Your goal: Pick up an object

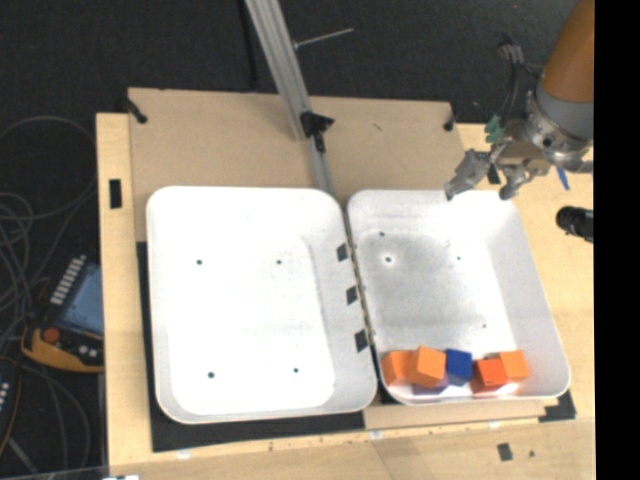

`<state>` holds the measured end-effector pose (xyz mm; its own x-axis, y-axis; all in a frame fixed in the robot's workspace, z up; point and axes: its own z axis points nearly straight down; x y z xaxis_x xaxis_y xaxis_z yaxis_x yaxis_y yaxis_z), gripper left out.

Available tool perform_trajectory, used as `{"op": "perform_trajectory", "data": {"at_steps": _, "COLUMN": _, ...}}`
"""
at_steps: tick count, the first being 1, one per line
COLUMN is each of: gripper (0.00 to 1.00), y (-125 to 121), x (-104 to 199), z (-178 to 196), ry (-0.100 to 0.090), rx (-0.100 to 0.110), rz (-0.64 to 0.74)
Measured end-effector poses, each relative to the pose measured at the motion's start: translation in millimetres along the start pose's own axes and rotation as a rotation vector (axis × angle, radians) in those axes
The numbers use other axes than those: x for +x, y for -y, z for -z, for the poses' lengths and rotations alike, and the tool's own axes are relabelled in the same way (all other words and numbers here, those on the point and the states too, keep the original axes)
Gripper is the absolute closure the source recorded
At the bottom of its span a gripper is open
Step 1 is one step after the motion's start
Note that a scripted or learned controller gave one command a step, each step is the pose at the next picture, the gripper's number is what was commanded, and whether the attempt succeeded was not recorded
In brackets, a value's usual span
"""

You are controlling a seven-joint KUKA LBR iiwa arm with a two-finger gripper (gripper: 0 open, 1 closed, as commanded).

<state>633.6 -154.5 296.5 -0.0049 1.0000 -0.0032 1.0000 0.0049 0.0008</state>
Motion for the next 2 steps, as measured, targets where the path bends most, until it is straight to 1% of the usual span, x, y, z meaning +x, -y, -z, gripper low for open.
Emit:
{"op": "perform_trajectory", "data": {"at_steps": 1, "gripper": 0.00, "y": 61.0, "x": -10.1, "z": -62.8, "ry": -0.003, "rx": 0.009, "rz": -0.008}}
{"op": "perform_trajectory", "data": {"at_steps": 2, "gripper": 0.00, "y": 120.6, "x": 33.0, "z": -143.9, "ry": -0.007, "rx": 0.011, "rz": -0.006}}
